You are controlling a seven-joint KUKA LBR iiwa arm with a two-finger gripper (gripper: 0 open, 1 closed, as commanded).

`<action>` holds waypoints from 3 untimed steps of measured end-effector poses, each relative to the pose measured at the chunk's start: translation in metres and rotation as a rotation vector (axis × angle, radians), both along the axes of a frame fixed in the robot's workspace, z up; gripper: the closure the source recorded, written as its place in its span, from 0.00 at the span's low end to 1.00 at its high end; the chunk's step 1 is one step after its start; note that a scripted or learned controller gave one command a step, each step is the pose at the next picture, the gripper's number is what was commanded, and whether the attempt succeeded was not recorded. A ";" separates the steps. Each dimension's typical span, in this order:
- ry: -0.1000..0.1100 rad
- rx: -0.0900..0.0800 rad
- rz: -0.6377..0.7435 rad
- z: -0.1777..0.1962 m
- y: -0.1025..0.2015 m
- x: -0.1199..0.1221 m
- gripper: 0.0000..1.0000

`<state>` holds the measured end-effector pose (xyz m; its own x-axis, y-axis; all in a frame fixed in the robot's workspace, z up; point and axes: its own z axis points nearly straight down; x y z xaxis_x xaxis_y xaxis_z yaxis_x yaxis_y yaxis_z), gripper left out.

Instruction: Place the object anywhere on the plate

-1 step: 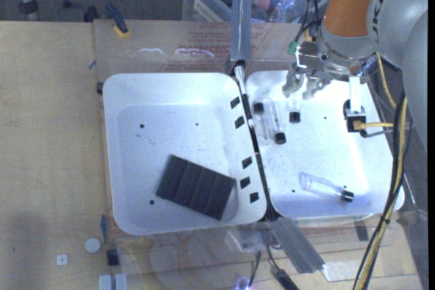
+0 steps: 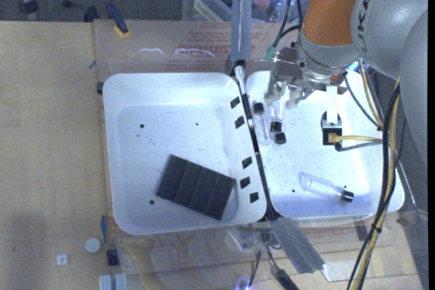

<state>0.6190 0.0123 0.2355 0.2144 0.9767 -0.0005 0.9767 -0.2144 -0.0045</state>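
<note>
Hovering upper centre-right, end effector (image 2: 270,121) has its fingers apart, gripping nothing, over the right bin (image 2: 380,166). Clear tube (image 2: 325,186) lies lower right. Dark plate (image 2: 196,187) rests in left bin (image 2: 129,112).

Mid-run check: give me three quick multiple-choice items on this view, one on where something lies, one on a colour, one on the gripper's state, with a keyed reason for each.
1. Where does the clear tube lie?
A. left bin
B. right bin
C. on the bench outside the bins

2. What colour is the ribbed plate?
A. dark grey
B. orange
C. white

3. What is between the fingers of the gripper?
A. the tube
B. the plate
C. nothing

Answers:
1 B: the tube rests on the floor of the right bin, near its front.
2 A: the plate shows dark against the left bin.
3 C: the fingers hang apart over bare bin floor.
</note>
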 end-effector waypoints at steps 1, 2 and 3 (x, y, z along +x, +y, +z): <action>-0.005 -0.001 -0.191 0.019 0.075 -0.007 1.00; -0.003 0.000 0.032 -0.061 0.100 0.041 1.00; -0.005 0.001 0.188 -0.016 0.214 0.040 1.00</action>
